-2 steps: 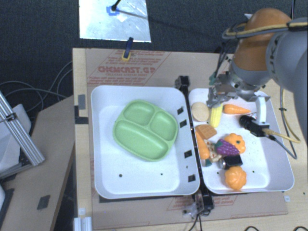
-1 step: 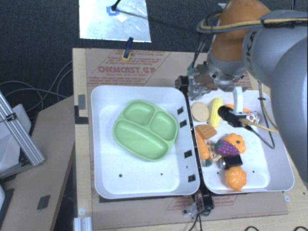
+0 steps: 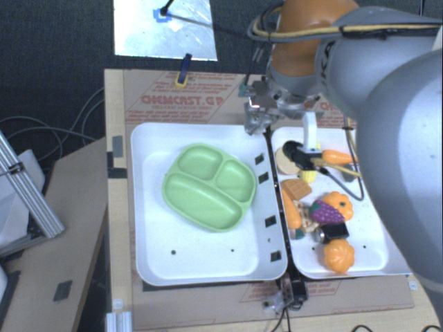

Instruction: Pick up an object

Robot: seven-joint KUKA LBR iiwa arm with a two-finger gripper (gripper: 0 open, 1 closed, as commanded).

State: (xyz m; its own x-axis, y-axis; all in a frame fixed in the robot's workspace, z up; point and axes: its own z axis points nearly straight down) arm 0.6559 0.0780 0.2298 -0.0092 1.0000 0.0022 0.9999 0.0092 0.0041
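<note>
The counter [image 3: 180,99] is topped with printed brown cardboard and carries both bins. The left bin [image 3: 149,185] holds one thing: a pale green plate [image 3: 208,185], rounded and split into three compartments, lying flat and turned at a slant near the bin's middle.

Over the far end of the wall between the two bins hangs the gripper [image 3: 257,123], below the orange band on the arm. It sits above the rim and touches none of the objects. Whether it is apart or together cannot be told from this angle, and nothing is seen held in it.

The right bin [image 3: 370,244] is crowded with toy food. A flat tan disc [image 3: 284,161] lies at its far left corner, nearest the gripper, with a square orange cracker [image 3: 296,189] just in front of it. An orange carrot [image 3: 338,157] lies crosswise farther right. A purple bunch of grapes [image 3: 329,213] rests against a round orange fruit [image 3: 339,200]. A small black block [image 3: 336,230] sits just in front of them, and a second orange fruit [image 3: 338,254] lies near the front rim.
</note>
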